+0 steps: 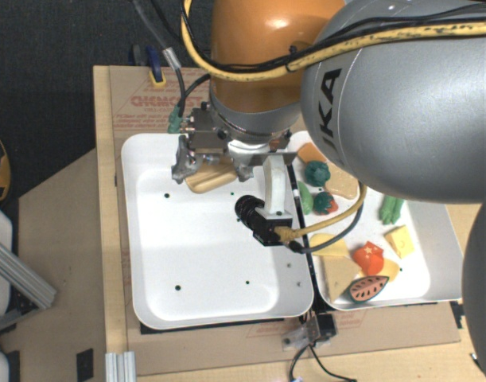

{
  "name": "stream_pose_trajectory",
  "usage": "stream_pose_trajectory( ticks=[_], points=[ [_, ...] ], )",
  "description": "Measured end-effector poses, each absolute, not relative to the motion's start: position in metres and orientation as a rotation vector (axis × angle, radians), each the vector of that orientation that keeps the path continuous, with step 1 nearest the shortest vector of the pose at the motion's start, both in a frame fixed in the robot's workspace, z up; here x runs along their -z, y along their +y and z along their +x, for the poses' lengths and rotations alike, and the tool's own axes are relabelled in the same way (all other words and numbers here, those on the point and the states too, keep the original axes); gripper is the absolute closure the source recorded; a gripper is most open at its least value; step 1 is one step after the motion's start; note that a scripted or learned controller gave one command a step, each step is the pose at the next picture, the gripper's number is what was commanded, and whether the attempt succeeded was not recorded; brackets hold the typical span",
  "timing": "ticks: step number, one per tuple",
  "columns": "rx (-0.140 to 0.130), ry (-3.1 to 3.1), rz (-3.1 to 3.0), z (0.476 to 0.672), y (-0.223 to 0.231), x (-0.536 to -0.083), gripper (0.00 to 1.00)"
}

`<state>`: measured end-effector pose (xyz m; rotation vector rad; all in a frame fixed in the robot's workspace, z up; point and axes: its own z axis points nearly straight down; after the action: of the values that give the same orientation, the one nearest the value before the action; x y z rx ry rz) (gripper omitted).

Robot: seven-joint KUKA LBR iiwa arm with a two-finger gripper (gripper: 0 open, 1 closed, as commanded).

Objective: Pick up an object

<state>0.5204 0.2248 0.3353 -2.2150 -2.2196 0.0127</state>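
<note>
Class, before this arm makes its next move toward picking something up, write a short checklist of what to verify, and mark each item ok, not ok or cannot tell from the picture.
1. Hand is over a bin: ok, it sits above the left bin, near its far edge.
2. An object is within reach of the hand: ok, a tan wooden piece lies right beside it.
3. Tan piece is between the fingers: cannot tell, the wrist hides the contact.
4. Finger state: cannot tell.
5. Other objects stay out of the way: ok, the green, red and yellow toys lie in the right bin.
6. Black cable hangs free of the hand: cannot tell.
</note>
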Motion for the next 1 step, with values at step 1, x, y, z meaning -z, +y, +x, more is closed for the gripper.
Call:
stream_pose_trajectory(
  ticks=[1],
  points=[
    [0.006,-2.221,-2.227,0.5991,0.2234,-0.349,1.0]
  ],
)
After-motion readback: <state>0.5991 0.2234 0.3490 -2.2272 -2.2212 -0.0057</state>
